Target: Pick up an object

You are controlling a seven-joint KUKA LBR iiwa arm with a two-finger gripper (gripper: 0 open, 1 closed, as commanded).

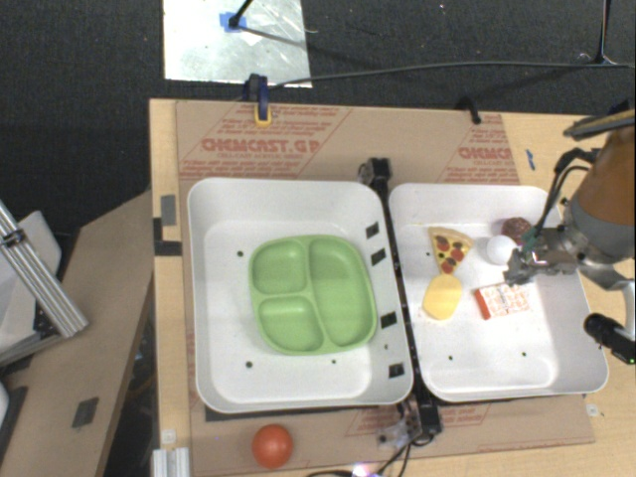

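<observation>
The right bin (467,371) holds a pizza slice toy (449,247), a yellow lemon-shaped piece (443,297), a white ball (497,249), a dark reddish piece (517,228) and a red and white packet (501,299). My gripper (524,265) hangs low over the bin's right part, just right of the white ball and right above the packet's upper edge. Nothing shows between its tips.
The left bin (214,266) holds a green divided plate (311,293). An orange ball (271,444) lies on the bench in front of the bins. A blue clamp (258,94) sits at the bench's far edge. A metal rail (35,281) stands at the left.
</observation>
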